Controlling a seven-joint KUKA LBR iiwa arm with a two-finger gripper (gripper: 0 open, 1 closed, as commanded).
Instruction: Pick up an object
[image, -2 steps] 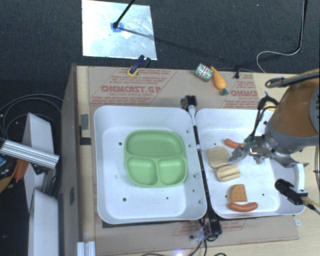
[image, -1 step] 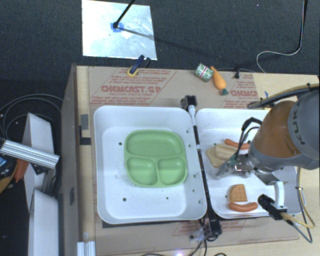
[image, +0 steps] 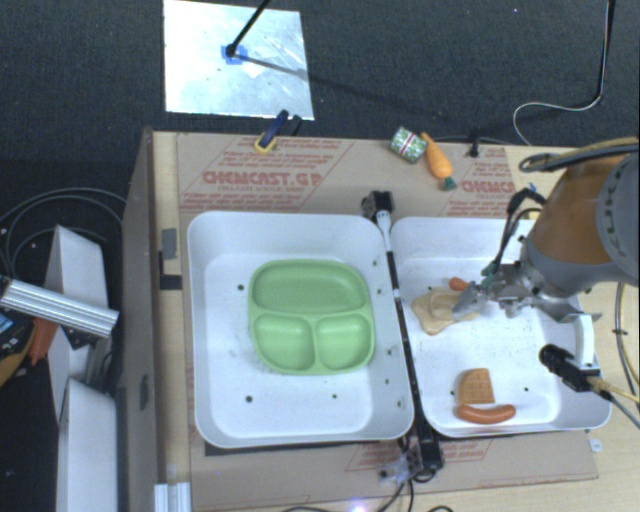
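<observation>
Your gripper (image: 468, 303) sits low in the right bin (image: 530, 415), right at the beige toy food piece (image: 432, 310), with a small orange piece (image: 457, 284) just beside; you cannot tell from here how the fingers stand. Reads as the reach-and-grasp step, nothing lifted yet. Next: close on the beige piece, then rise straight. Toast slice (image: 475, 385) and sausage (image: 486, 412) lie nearer the front wall; green divided plate (image: 311, 316) occupies the left bin (image: 215, 300).

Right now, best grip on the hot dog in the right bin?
Take the hot dog at its middle, coming straight down, fingers closing across its narrow width. It lies flat and long along the right bin's front, slightly curved. The toast sits close behind it, so that side is tight.
</observation>
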